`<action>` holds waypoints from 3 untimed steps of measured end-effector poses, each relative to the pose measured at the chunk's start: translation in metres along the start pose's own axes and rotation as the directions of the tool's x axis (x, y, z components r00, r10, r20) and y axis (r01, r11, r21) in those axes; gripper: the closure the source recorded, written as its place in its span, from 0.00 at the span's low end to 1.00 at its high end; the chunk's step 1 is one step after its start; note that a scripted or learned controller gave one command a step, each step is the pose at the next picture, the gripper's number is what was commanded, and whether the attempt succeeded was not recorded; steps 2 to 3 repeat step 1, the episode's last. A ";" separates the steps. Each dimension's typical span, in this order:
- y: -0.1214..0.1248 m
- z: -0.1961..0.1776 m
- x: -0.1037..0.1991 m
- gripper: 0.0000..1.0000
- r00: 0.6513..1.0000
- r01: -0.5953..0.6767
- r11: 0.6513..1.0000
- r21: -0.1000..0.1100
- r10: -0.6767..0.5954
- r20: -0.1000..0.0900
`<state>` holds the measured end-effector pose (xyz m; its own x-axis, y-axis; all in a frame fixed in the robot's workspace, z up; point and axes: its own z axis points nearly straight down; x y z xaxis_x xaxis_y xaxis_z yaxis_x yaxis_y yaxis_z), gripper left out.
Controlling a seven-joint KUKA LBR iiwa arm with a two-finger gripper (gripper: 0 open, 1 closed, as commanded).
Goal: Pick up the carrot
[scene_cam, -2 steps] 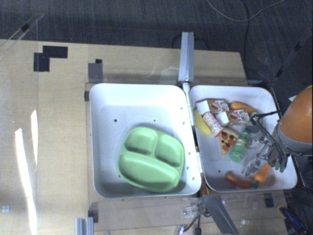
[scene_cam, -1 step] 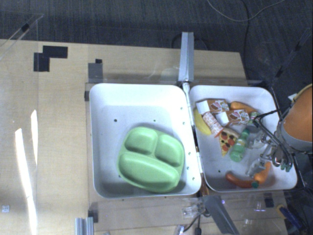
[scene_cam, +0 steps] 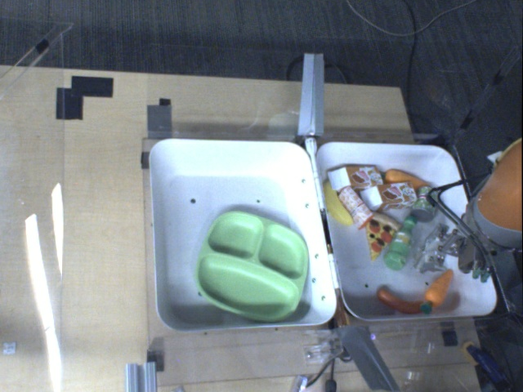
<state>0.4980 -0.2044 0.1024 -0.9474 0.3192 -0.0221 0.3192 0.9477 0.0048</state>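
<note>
While the carrot [scene_cam: 440, 287] lies at the near right of the right bin [scene_cam: 359, 307], I see the gripper [scene_cam: 437, 250] just beyond it; I cannot tell its grip.

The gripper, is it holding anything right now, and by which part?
It cannot be told. The gripper sits low in the right white bin, just above the small orange toy carrot among the play food, too blurred to show any hold.

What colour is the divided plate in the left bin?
Light green divided plastic plate, clearest in the camera view.
</note>
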 end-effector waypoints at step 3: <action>0.000 0.000 0.000 0.00 1.000 0.000 1.000 0.000 0.000 0.000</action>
